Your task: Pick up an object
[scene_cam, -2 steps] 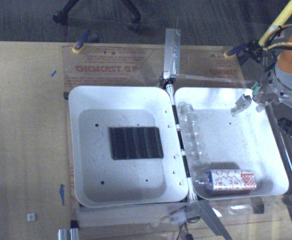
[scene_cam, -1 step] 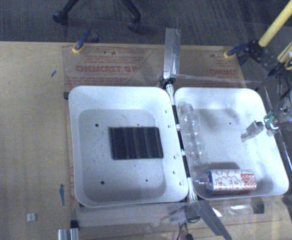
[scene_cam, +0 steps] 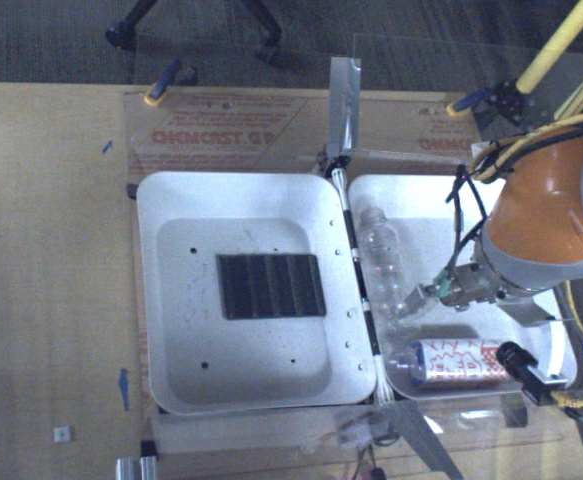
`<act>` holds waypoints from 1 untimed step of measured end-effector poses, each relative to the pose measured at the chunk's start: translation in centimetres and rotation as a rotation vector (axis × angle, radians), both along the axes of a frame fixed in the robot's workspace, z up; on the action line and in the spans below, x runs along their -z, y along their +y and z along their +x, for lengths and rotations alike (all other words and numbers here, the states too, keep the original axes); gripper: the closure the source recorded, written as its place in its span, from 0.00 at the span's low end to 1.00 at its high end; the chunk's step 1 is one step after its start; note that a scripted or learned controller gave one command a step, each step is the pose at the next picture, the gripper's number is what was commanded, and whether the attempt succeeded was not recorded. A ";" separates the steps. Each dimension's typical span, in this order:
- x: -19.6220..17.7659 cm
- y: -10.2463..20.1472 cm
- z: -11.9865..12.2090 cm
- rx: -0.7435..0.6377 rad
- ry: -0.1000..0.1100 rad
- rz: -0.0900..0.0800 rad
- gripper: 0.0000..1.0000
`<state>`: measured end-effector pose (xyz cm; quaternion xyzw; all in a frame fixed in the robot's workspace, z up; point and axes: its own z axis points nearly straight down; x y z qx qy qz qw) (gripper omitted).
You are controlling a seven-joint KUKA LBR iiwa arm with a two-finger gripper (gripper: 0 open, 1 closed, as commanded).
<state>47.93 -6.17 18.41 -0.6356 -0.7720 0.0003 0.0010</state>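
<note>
Can't tell you how the jaws stand here, the gripper point(scene_cam: 441, 290) is tiny and blurry where it hangs low over the right bin point(scene_cam: 426, 200), so I won't call it released or clenched. Nothing visibly sits between them, so don't count anything as held.

Going biggest first from where the jaws are: well off to the side, across the divider, you've got the left bin point(scene_cam: 166, 208) with a dark ribbed panel point(scene_cam: 271, 285) lying flat in its middle. That one's far from the jaws.

Next, the clear plastic bottle point(scene_cam: 382, 258) lies just beside the jaws, along the bin wall next to the divider, lengthwise. Its lower end looks nearly level with the tips, maybe touching, hard to say.

Then the red-and-white tube point(scene_cam: 458, 359) with a black cap lies near the jaws on the camera-near side, along the front wall.

My read: you're at the reach/descend step, pick not yet made. The bottle looks like the closest target. Next move probably needs the jaws centred across its narrow width, since a clear round body will likely roll or slip.
</note>
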 end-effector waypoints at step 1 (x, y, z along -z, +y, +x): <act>6.1 -5.6 7.1 0.142 -0.006 -0.005 0.00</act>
